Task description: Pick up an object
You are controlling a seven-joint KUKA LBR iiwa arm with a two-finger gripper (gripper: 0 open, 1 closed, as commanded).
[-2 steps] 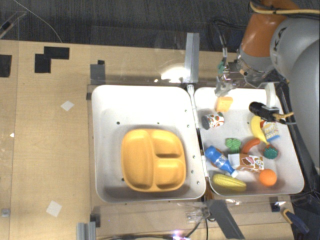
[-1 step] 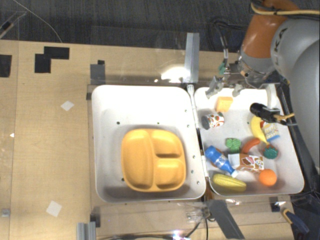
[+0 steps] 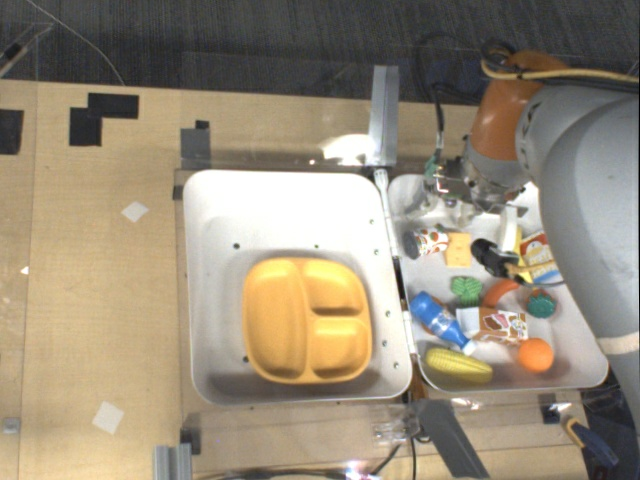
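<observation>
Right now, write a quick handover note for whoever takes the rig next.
Gripper: over the far end of the right bin; can't tell whether it is open or shut, and nothing shows as held.
Right bin: blue bottle, corn cob, orange ball, green toy, yellow block and other small toys.
Left bin: a yellow divided tray.
Done: no pick visible.
Left: grasp and lift one object.
</observation>
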